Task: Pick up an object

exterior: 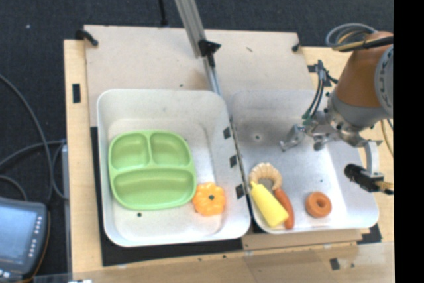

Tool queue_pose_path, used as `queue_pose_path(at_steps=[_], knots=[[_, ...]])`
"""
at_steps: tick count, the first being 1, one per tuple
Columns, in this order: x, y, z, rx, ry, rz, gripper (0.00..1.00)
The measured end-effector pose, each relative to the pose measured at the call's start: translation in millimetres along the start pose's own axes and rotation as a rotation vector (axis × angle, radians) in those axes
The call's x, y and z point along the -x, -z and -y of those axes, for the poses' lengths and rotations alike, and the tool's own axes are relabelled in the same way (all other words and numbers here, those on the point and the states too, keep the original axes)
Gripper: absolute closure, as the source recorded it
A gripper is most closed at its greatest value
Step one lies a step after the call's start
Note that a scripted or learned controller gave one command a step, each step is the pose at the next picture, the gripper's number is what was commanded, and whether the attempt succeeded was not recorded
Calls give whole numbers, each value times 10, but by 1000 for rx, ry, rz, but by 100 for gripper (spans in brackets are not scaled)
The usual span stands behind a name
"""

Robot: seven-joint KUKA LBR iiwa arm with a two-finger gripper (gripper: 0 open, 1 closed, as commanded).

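Right of centre, the gripper (295, 140) hangs over the right bin (265, 117), fingers too small to judge; a carrot (284, 205) and doughnut (318, 205) lie below.

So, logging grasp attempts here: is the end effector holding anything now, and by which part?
Nothing is held. The end effector hangs over bare floor of the right bin, apart from the orange ring and the carrot.
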State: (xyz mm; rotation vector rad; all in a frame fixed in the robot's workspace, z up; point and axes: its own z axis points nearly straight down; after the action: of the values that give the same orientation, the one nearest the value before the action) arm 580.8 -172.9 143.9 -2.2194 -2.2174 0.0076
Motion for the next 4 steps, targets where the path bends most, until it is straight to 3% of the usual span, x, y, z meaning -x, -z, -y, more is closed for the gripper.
queue_pose_path(at_steps=[1,2,3,4], knots=[[-1,50,-20,8,-1,0,0],[-202,-450,224,4,-2,0,0],[-417,-429,332,7,3,1,0],[62,-375,-68,12,-3,4,0]])
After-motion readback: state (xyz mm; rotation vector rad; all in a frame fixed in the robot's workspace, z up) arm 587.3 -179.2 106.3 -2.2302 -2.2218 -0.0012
